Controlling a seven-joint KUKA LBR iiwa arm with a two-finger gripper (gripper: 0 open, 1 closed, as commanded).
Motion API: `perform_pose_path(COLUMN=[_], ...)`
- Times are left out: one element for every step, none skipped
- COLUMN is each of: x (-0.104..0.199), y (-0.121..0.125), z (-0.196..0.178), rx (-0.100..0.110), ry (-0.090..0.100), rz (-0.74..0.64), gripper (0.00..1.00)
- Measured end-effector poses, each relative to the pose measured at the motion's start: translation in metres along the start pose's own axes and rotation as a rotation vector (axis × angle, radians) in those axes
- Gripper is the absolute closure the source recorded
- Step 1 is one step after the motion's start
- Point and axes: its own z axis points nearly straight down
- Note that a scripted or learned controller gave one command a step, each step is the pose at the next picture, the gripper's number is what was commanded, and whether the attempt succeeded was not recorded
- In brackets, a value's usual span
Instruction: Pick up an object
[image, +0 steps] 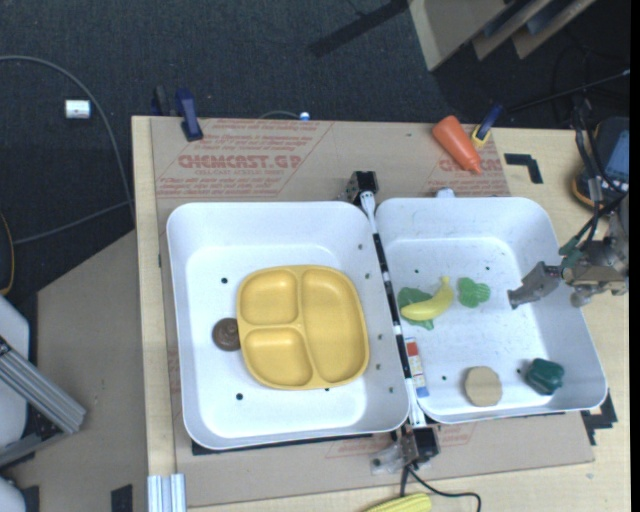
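Approach stage — the gripper (527, 291) hangs over the right bin (500, 222), whether spread or pressed together, I cannot tell. Banana (430, 303) lies mid-bin, apart — next, descend onto something.

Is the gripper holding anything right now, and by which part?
Nothing is held. The gripper sits over bare floor at the right bin's right side, apart from the yellow banana and dark green object.

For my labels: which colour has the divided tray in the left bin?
Yellow. The divided tray shows best in the camera view.
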Motion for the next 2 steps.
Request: perform_pose_path(x=[0.016,0.058], y=[0.056,0.091], z=[0.112,0.181], rx=[0.003,-0.004], ry=[0.001,0.001], rz=[0.0,-0.001], gripper=[0.0,0.0])
